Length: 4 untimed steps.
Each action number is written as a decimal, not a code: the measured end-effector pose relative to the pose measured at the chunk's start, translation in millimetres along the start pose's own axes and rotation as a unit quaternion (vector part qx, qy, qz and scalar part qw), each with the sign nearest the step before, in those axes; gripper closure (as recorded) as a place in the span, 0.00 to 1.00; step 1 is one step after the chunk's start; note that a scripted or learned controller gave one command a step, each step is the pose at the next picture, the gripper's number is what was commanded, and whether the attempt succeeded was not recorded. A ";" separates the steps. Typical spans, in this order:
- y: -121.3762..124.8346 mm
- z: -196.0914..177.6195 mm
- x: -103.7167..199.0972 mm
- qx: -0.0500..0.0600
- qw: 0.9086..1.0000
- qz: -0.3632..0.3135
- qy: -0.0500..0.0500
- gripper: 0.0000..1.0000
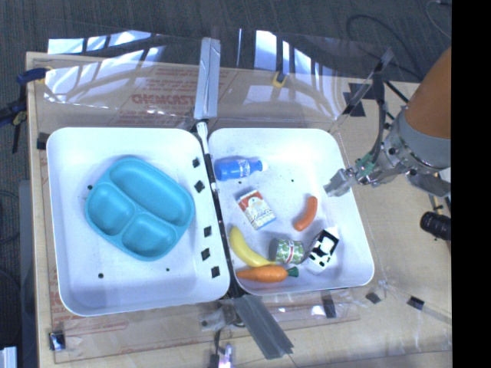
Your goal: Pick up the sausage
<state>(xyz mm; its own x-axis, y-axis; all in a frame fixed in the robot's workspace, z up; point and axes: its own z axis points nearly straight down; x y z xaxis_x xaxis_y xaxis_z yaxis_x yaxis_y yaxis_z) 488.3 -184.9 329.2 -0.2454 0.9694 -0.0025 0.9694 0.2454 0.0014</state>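
Note:
The sausage (305, 212) is a short orange-red link lying slantwise on the floor of the right bin (307, 140), right of its middle. Nothing touches it. My gripper (340, 183) hangs at the right bin's right rim, above and to the right of the sausage, clearly apart from it. The grey wrist and the orange band reach in from the right edge of the view. Nothing shows in the gripper.
The right bin also holds a blue bottle (236, 167), a red-and-white carton (255, 208), a banana (247, 248), a carrot (265, 274), a green can (286, 250) and a black-and-white toy (324, 249). A blue divided plate (138, 207) lies in the left bin (65, 282).

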 end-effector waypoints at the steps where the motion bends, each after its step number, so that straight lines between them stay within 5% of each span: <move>1: 36.8 3.4 -35.4 0.000 0.997 -0.073 0.001 1.00; 2: 46.2 -34.1 -38.2 -0.002 0.959 -0.285 -0.001 1.00; 3: 17.0 -60.7 -30.7 -0.003 0.884 -0.467 -0.003 1.00; 4: -3.0 -60.7 -26.6 -0.002 0.815 -0.579 -0.001 1.00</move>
<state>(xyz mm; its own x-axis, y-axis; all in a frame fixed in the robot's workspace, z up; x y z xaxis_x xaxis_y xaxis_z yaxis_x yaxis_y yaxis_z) 491.8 -211.3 389.9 -0.9962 0.0866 -0.0058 0.0866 0.9962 -0.0005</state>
